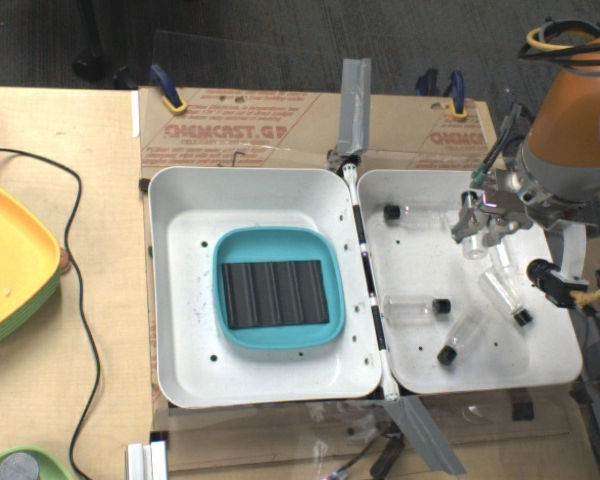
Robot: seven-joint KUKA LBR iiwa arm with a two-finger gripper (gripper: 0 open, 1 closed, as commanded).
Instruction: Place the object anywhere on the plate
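Nearest me, along the lower part of the frame, the two white bins are sitting side by side. In the left bin [180, 268] the teal plate [278, 288] is lying flat at the middle, its dark ribbed centre facing up, with nothing resting on it. In the right bin [410, 368] I am seeing several clear vials with black caps: one [458, 336] is lying tilted at lower centre, one [416, 309] is lying level just left of it, and one [504, 295] is slanting toward the right rim. A small black cap or vial [391, 211] is sitting apart near the bin's upper left.

Further up, at the right of the frame, the gripper [473, 236] is hanging over the upper part of the right bin, with the orange band [570, 118] above it. A clear vial [475, 246] is showing right at its tip, but I cannot tell how the tool is set. Beyond the bins, brown cardboard [240, 128] is lying clamped at the top, and a yellow dish [10, 258] is resting at far left.
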